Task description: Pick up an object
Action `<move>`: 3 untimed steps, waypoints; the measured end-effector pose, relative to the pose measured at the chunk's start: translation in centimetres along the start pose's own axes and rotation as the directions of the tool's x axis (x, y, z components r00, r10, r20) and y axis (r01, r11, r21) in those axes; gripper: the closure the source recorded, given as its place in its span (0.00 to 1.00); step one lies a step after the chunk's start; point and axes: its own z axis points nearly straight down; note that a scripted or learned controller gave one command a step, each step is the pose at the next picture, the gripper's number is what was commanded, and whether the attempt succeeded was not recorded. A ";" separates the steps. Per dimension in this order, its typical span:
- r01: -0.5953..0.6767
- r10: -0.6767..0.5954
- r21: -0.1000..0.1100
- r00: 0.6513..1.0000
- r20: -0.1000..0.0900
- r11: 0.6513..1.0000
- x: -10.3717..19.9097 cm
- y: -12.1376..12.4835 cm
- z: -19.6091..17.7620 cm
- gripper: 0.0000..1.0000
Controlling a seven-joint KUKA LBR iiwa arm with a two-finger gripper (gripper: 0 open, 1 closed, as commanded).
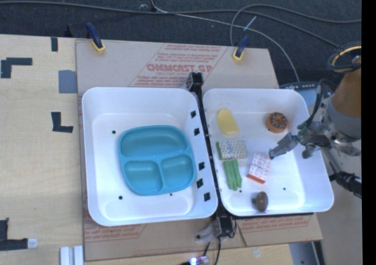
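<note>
The grey arm with its orange band (350,94) reaches in from the right edge, its wrist hanging over the right rim of the right bin (305,196), and the two-finger gripper (292,147) points leftward into that bin. Its two dark fingers (281,147) spread apart in a wide stance with nothing between them; one stretches out toward the bin's middle, the other sits shorter, closer to the wrist. Just left of and slightly below the fingertips lies a small white packet with red-orange print (259,167), tilted on the bin floor, near the tool but not touching it. Up and a little left of the gripper sits a round brown doughnut-like piece with speckled topping (277,121), close by. Farther left of the tool are a checkered green-and-white packet (233,148), a bundle of green sticks (232,173) beneath it, and a pale yellow rounded object (227,121) above. Below the gripper, near the bin's front wall, rests a dark brownish lump (259,200). Well beyond all these, on the far side from the tool, the left bin (97,140) holds a blue divided tray (157,159) with three compartments.
</note>
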 end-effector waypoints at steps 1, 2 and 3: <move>0.004 -0.004 -0.012 1.000 0.003 1.000 0.0 0.3 -0.6 0.00; 0.004 -0.004 -0.007 1.000 0.001 1.000 0.8 0.0 5.5 0.00; 0.003 -0.003 -0.010 1.000 0.001 1.000 0.8 0.5 11.7 0.00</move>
